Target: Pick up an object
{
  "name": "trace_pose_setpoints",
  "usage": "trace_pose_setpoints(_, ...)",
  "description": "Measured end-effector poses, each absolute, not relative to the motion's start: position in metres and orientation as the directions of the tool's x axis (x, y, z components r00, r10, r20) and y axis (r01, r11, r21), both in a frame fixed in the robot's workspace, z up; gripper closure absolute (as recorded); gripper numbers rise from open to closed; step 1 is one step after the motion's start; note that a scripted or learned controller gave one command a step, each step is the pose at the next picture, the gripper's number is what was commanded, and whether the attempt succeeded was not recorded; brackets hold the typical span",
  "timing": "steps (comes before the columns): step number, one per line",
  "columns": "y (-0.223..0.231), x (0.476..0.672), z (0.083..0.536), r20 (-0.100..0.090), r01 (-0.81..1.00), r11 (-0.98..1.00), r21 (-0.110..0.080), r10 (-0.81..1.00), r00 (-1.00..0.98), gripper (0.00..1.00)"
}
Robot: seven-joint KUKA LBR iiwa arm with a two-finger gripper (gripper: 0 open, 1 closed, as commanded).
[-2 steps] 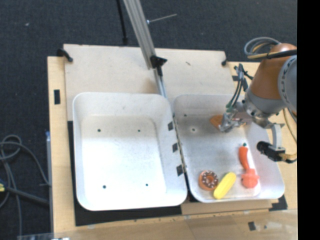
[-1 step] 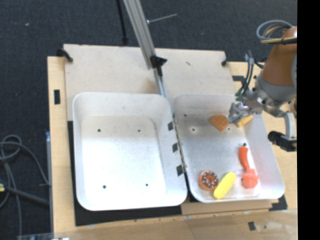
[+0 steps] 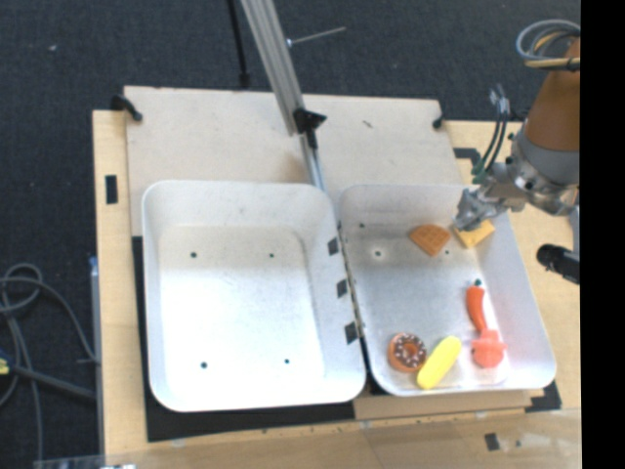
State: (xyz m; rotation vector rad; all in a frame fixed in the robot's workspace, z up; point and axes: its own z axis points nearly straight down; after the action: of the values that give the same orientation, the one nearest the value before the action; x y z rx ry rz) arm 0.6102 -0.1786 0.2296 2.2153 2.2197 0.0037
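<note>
Two white bins (image 3: 244,198) side by side on a tan bench (image 3: 225,130) over dark carpet (image 3: 117,27), gripper (image 3: 476,211) at the right bin's far edge, grip state indiscernible.

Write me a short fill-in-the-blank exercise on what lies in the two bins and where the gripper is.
1. All the objects lie in the ____ bin.
2. The donut sits right beside the ____ banana.
3. The gripper hovers at the right bin's ____ edge, by the yellow block.
4. The waffle piece lies to the ____ of the yellow block.

Missing words: right; yellow; far; left
</note>
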Motion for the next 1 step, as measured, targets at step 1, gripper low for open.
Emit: trace_pose_setpoints(1, -0.1249, 0.6008, 0.2431, 0.001, 1.000, 0.007, 0.002, 1.000, -0.007, 1.00)
